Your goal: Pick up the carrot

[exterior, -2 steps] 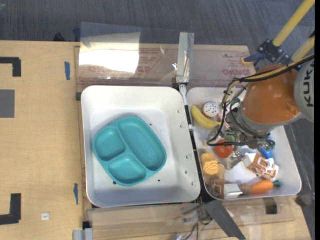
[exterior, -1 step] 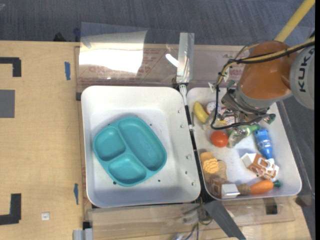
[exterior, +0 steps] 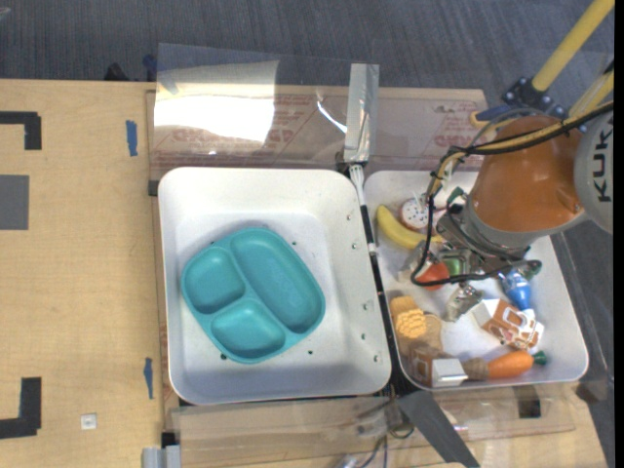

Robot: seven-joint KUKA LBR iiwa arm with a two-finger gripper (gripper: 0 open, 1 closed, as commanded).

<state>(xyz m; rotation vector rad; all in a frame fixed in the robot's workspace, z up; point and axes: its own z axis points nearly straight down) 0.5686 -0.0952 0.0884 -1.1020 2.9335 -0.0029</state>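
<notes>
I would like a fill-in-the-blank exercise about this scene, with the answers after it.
1. The teal plate with three compartments lies in the ____ bin.
2. The carrot lies near the ____ edge of the right bin.
3. The banana in the right bin is ____ in colour.
4. The arm's hand is over the ____ bin.

Answers: left; front; yellow; right
</notes>
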